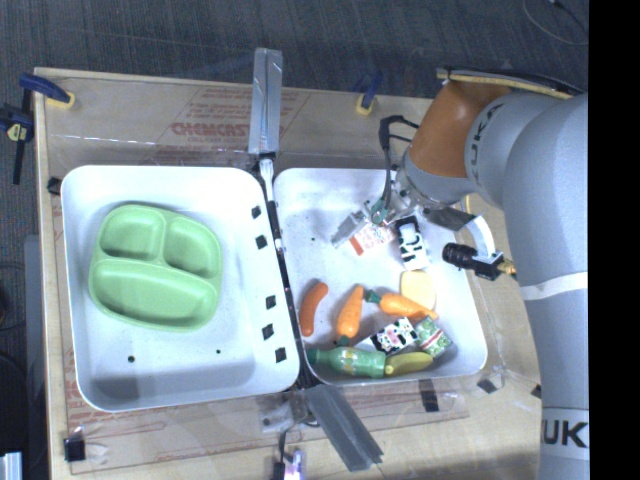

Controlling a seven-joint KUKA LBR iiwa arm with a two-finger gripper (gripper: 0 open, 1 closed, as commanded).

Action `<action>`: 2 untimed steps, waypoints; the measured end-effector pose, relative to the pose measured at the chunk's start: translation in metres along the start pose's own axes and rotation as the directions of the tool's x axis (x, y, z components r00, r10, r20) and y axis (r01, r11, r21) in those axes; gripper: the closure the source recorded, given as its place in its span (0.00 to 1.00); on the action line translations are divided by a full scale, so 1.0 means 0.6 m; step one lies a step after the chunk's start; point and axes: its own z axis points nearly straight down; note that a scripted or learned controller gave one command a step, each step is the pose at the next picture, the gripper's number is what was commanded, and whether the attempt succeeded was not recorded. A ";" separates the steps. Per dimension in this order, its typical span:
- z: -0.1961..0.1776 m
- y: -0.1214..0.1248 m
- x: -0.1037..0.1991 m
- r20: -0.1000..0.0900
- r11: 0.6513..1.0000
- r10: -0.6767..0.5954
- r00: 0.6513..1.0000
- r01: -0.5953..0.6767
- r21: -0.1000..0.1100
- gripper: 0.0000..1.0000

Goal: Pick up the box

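Arm comes in from the right, orange band above the wrist, gripper [372, 218] down in the right bin [300, 193] near its upper middle. The tip sits right over a small red-and-white box [371, 238] lying on the bin floor; a grey flap-like piece [347, 228] sticks out just left of it. Cannot tell the state of the pincer, since the wrist body covers the tip and the detail there is too small. Not clear whether the box is pinched or just lying under the tip.

Just right of the box, a black-and-white carton [410, 243], upright-ish and tilted. Below it, a pale yellow block [419, 290]. Two orange carrots [350, 311] near the bin's centre, another orange sausage-like piece [313, 308] to their left. Along the lower wall: green bottle [347, 361] lying flat, cow-patterned item [396, 336] and a green-red packet [432, 340] beside it.

Left bin [150, 388] holds a green sectioned tray [157, 265], upper left area, well apart from the arm
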 end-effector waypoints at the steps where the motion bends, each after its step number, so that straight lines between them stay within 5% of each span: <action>1: -0.021 0.002 -0.002 0.004 1.000 -0.002 1.000 0.002 -0.002 1.00; 2: -0.021 0.002 -0.002 0.004 1.000 -0.002 1.000 0.002 -0.002 0.00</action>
